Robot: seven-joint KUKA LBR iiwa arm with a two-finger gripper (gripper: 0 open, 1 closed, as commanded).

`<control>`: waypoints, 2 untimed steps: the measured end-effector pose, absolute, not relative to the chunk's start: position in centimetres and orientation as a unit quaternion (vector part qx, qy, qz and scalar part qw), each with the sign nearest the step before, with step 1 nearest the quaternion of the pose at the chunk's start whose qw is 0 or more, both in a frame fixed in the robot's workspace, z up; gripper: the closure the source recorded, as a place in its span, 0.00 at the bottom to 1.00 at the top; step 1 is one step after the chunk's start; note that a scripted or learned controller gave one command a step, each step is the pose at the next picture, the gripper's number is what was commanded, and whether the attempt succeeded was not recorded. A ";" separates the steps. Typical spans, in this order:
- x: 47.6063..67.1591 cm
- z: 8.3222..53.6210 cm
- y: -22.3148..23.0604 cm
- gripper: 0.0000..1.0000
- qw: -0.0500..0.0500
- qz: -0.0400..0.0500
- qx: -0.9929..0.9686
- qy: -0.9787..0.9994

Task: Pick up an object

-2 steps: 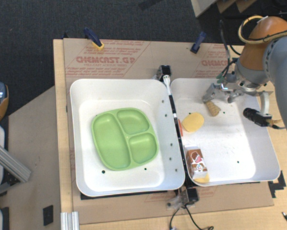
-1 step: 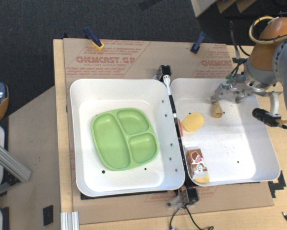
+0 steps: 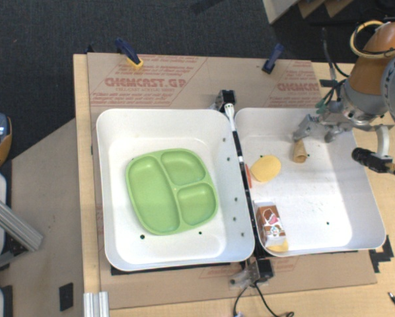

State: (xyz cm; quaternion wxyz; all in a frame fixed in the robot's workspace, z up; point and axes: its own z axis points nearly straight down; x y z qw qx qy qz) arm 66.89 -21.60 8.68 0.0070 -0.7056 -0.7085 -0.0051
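Camera view | right bin (image 3: 356, 197) holds a yellow round thing (image 3: 265, 168), a small tan piece (image 3: 299, 152) and a brown packet (image 3: 271, 224) | hand (image 3: 311, 128) hovers by the tan piece, can't tell if open | step: reaching | next: drop straight down, squeeze.

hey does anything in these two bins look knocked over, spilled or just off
Nothing looks spilled or broken. The green divided plate lies flat in the left bin. In the right bin, a brown packet rests against the near-left wall, overlapping a yellow piece.
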 end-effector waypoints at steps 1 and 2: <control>66.9 9.8 -21.9 1.00 -0.001 -0.002 -0.705 -0.709; 64.1 8.4 -11.2 1.00 0.004 0.000 -0.704 -0.710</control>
